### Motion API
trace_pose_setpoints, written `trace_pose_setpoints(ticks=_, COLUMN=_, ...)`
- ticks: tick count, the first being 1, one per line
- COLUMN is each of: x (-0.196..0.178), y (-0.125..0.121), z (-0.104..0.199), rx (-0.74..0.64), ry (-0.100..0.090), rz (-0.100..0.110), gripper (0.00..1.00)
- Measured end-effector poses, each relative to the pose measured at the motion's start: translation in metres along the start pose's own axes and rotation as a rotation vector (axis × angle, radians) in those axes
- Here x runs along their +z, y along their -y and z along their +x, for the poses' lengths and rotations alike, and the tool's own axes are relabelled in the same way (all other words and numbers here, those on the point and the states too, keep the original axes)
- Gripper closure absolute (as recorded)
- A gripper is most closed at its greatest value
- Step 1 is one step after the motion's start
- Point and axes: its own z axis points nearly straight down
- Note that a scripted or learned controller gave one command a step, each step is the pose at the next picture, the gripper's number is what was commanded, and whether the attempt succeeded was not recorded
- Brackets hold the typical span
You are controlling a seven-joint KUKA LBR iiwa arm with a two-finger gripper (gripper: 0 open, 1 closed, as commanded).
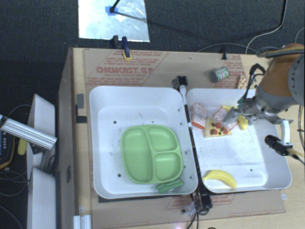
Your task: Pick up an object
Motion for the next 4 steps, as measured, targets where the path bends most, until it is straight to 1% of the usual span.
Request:
trace_pose_setpoints(ticks=1, x=0.033, y=-0.069, z=0.025, rx=-0.003, ry=-0.001, rz=-0.002, gripper=0.0)
trace_pose_setpoints(ticks=2, x=0.033, y=-0.036, z=0.021, rx=0.0, ry=-0.001, rz=0.001, gripper=0.0)
trace_pose_setpoints(ticks=3, x=-0.025, y=-0.04, z=0.005, rx=0.0, ry=0.0, rz=-0.002, gripper=0.0)
trace_pose_setpoints(ticks=4, x=0.023, y=-0.015, z=-0.019, rx=0.0, ry=-0.001, rz=-0.006, gripper=0.0)
